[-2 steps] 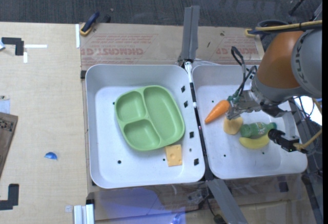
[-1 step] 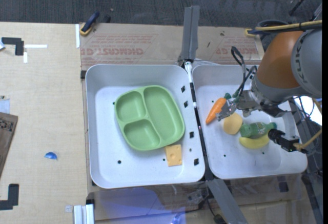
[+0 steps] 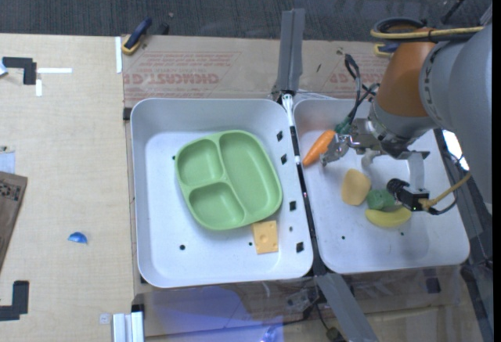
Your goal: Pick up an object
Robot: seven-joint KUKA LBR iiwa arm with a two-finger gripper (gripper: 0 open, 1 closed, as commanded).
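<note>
Bins first: you are looking down on two white bins side by side, the left bin (image 3: 149, 199) and the right bin (image 3: 438, 254), with a grey divider post (image 3: 291, 51) rising at the seam behind them.

Your arm (image 3: 446, 66) comes in from the right with its orange band (image 3: 403, 82) above the wrist, and the gripper (image 3: 344, 153) hangs low over the back left part of the right bin. Its tip sits just beside the right end of the orange carrot (image 3: 318, 147), which lies tilted against the bin's left wall — you cannot tell from this angle whether the claw is spread or pressed together, nor whether it touches the carrot.

Near the middle of the right bin you have a pale yellow piece (image 3: 355, 186), and just to its right a green piece (image 3: 381, 198) touching a yellow banana (image 3: 388, 217) in front of it.

Over in the left bin a green divided plate (image 3: 228, 178) lies flat, with a cheese wedge (image 3: 266, 238) just off its front right rim.

Out on the bench to the left you can see a small blue item (image 3: 77, 238).
</note>
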